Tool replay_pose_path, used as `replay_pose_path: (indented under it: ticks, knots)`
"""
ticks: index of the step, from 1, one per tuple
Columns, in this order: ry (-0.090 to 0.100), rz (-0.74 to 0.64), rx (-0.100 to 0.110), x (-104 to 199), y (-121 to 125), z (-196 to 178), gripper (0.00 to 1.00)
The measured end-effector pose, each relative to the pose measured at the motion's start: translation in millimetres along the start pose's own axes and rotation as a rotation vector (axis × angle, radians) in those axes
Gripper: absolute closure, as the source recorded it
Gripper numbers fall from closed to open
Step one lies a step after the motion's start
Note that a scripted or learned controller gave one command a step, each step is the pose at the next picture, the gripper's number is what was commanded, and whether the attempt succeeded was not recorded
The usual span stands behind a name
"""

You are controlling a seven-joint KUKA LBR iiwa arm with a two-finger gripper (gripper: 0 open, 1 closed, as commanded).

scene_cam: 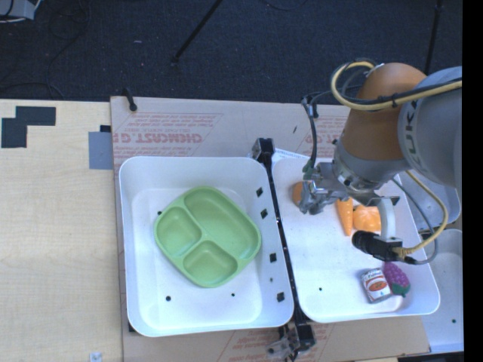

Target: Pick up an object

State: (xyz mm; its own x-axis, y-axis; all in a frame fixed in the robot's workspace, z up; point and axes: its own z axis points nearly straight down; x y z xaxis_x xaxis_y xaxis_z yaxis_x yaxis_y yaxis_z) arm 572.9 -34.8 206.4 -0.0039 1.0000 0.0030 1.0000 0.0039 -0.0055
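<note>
Two white bins [136,202] share the bench; pincer [312,200] hangs over the right one, its grip state unclear.

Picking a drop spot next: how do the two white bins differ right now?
The left bin holds a single thing, a green divided plate lying flat near its middle; the right bin holds several small items: orange pieces, a small can and a purple toy. The hand hangs over the right bin, not the left bin. Both are shallow, white and side by side.
</note>
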Motion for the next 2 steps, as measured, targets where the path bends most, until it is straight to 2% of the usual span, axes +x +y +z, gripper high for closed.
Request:
replay_pose_path:
  ticks: [2]
  knots:
    - [-0.001, 0.001, 0.002, 94.2, -47.5, 5.4, 1.00]
